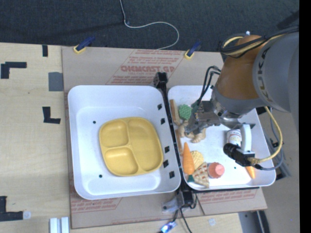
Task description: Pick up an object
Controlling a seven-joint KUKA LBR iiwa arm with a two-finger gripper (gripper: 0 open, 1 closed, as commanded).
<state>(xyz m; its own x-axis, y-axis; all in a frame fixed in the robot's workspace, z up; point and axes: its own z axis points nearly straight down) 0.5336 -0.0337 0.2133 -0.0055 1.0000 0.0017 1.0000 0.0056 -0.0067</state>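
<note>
My gripper (198,124) reaches down into the right bin (262,178), over its upper left part. Right beneath and beside it lie a green round item (184,111) and a beige lumpy item (196,138). An orange carrot (187,158) lies along the bin's left wall, with a waffle-patterned piece (198,162) and a red and tan item (215,170) next to it. A small bottle with a red band (234,137) sits under the wrist hardware. The gripper's dark body hides what is between its tips.
The left bin (82,110) holds a yellow divided plate (130,145). The grey and orange arm (252,76) covers the right bin's upper right. A small orange piece (250,172) lies by that bin's right edge. A white cable (146,25) trails over the dark back area.
</note>
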